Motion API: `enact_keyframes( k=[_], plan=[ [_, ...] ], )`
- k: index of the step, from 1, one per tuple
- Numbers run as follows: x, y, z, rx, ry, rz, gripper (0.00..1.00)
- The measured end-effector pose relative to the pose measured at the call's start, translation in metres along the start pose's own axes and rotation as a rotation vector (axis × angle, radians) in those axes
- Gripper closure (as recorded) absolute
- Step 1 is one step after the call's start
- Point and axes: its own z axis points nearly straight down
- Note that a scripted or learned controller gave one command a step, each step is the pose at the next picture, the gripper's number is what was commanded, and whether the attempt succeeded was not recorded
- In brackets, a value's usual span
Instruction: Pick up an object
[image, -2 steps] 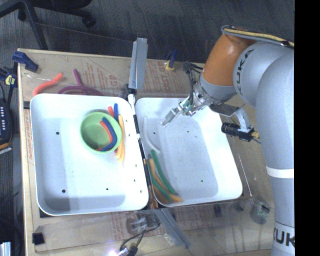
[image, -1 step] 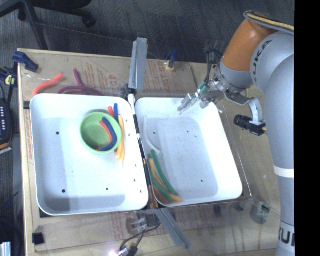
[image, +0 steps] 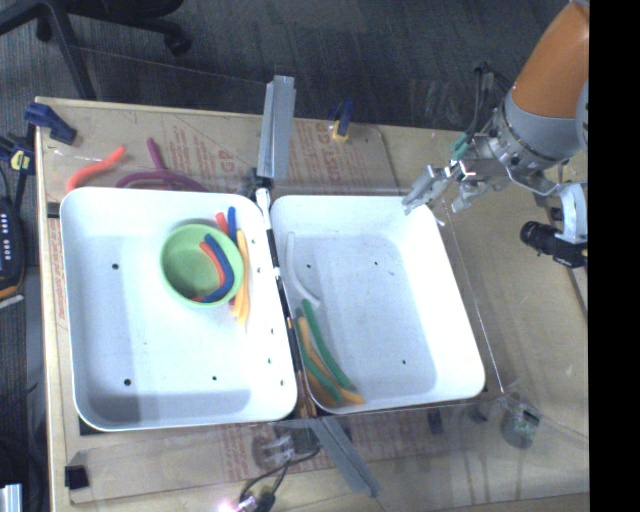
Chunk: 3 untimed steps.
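Bench (image: 420, 470) carries two white bins side by side. Left bin (image: 110, 380) holds a green bowl (image: 195, 262) with red, blue and orange sticks (image: 232, 262) across and beside it. Right bin (image: 400, 300) has green and orange sticks (image: 325, 365) along its left wall (bunched near the lower corner). Arm (image: 548, 85) hangs over the right bin's upper right corner; tool (image: 440, 188) looks released, fingers spread, grasping nothing.
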Motion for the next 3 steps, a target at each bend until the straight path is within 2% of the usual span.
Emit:
enact_keyframes(
  k=[1,2,3],
  plan=[
    [0.003,-0.016,0.009,0.005,0.003,-0.041,0.0],
    [0.003,-0.018,-0.012,0.0,0.0,-0.061,0.0],
    [0.003,-0.031,0.046,0.003,0.002,-0.204,0.0]
  ],
)
